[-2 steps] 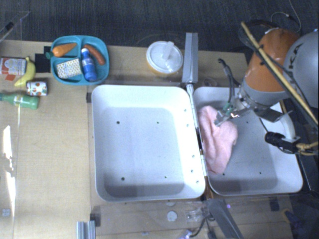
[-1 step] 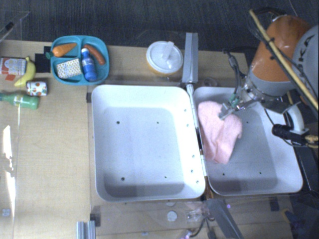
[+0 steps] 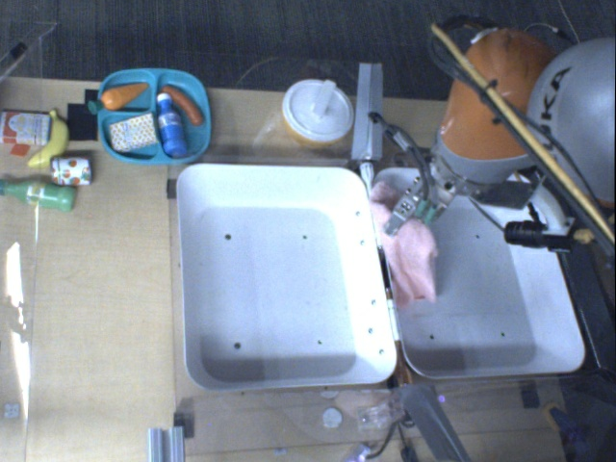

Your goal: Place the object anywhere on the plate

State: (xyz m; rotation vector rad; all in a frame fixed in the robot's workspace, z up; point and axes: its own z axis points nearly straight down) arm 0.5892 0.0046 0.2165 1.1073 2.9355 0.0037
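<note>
Pale wood tabletop [image 3: 96, 287] carries two shallow white bins side by side: the left bin [image 3: 279, 277] and the right bin [image 3: 491, 296]. A pink cloth [image 3: 412, 258] lies in the right bin against its left wall, draped down from just under the gripper [image 3: 416, 206]. The cloth's upper end sits right at the tips, bunched there, with the rest hanging toward the near side of the bin. Whether the cloth is truly pinched is too small to judge.

The arm [image 3: 500, 94] reaches in from the right, its orange band above the wrist, the wrist tilted down and leftward over the bin's far left corner.

Beyond the bins, a blue divided plate [image 3: 197, 114] holds toy food at the far left of the tabletop, well apart from the cloth. A white lidded cup [image 3: 318, 112] stands between the plate and the arm.
</note>
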